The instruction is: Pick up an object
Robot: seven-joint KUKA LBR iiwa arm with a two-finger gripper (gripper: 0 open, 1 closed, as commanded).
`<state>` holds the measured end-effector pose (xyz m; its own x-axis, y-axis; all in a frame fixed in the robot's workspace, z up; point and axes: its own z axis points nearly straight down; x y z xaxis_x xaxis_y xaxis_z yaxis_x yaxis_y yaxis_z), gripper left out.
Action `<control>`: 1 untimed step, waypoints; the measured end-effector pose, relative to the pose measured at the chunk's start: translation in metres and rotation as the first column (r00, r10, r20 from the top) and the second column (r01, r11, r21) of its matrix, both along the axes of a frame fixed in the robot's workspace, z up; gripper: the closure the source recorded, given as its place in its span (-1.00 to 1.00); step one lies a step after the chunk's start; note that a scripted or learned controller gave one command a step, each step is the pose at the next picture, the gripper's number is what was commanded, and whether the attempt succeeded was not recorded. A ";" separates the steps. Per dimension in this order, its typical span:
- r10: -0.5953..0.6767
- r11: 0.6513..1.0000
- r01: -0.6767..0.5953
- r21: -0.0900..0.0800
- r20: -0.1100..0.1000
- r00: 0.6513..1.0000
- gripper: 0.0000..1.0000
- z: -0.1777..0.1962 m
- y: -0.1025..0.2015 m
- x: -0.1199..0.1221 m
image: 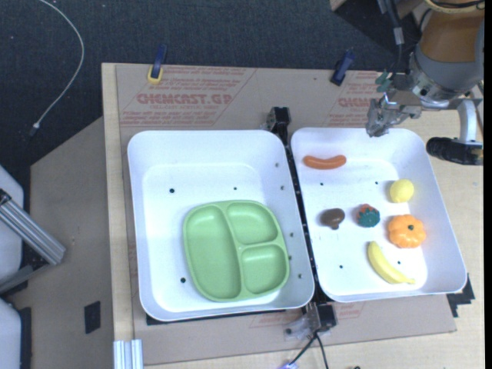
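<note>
Arm: grey with an orange band, enters at the upper right of the frame and reaches down toward the far edge of the right bin (442, 206).
Gripper (378, 127): hangs over the upper left rim of the right bin, in the upper right part of the frame, above and to the right of the sausage.
Fingers: pointing down, close together as far as the view shows; whether they are open or shut cannot be told, and nothing is seen between them.
Sausage (324, 161): orange-red, lies flat in the upper left of the right bin, nearest to the gripper, apart from it.
Lemon (400, 191): yellow, round, at the right of the bin, just above the pumpkin.
Pumpkin (406, 231): orange with a green stem, near the bin's right wall.
Banana (387, 264): yellow, lies slantwise in the lower right of the bin, just below the pumpkin.
Teal and red item (368, 216): small, round, mid-bin, between the brown item and the pumpkin; its kind is unclear.
Brown item (333, 219): small, dark, left of the teal one, near the bin's left wall.
Left bin (146, 198): white, centre left of the frame, touching the right bin along the middle.
Green tray (234, 250): three compartments, lies in the lower half of the left bin.
Desk (200, 94): brown board with red print, under both bins; a blue clamp (157, 64) at its upper left edge.
</note>
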<state>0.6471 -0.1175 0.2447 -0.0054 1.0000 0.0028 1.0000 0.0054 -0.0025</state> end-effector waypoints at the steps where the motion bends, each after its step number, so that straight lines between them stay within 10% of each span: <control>1: 0.001 1.000 -0.001 0.000 0.000 1.000 1.00 -0.005 0.064 -0.004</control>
